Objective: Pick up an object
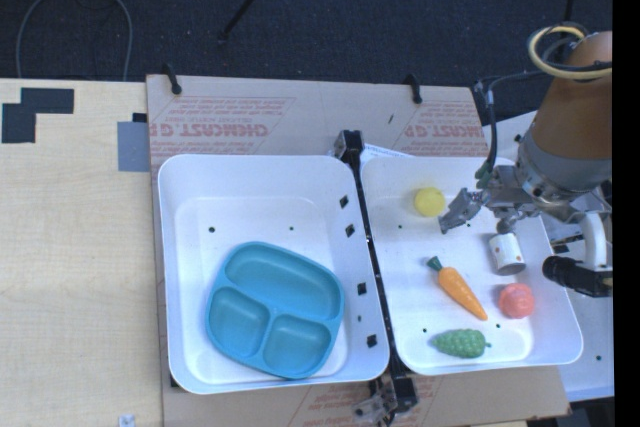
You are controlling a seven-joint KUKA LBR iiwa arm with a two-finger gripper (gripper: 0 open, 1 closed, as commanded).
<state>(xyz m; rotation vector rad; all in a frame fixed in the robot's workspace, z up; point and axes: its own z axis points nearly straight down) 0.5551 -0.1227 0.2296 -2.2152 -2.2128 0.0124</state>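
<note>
1. Nearest the lens, a green bumpy toy [460, 343] is lying at the near edge of the right bin [400, 315], close to the front wall.
2. Just behind it, an orange carrot toy [459, 289] is lying at a slant, its green top pointing toward the far left.
3. To the carrot's right, a pink-red round toy [516, 300] is sitting near the bin's right wall, apart from the carrot.
4. Behind that, a small white cylinder [505, 252] is lying on its side.
5. Farther back, a yellow ball [429, 201] is resting on the bin floor, near the divider between the bins.
6. Over the right bin, the tool [462, 212] is hanging just right of the yellow ball, with nothing visible between its dark fingers; how far they are parted I cannot tell.
7. Behind the tool, the grey arm with its orange band [578, 105] is reaching in from the right.
8. Across the divider, a blue sectioned plate [275, 308] is lying in the left bin [190, 215].
9. Both bins are sitting on a cardboard sheet [250, 120] on the counter [70, 265].
</note>
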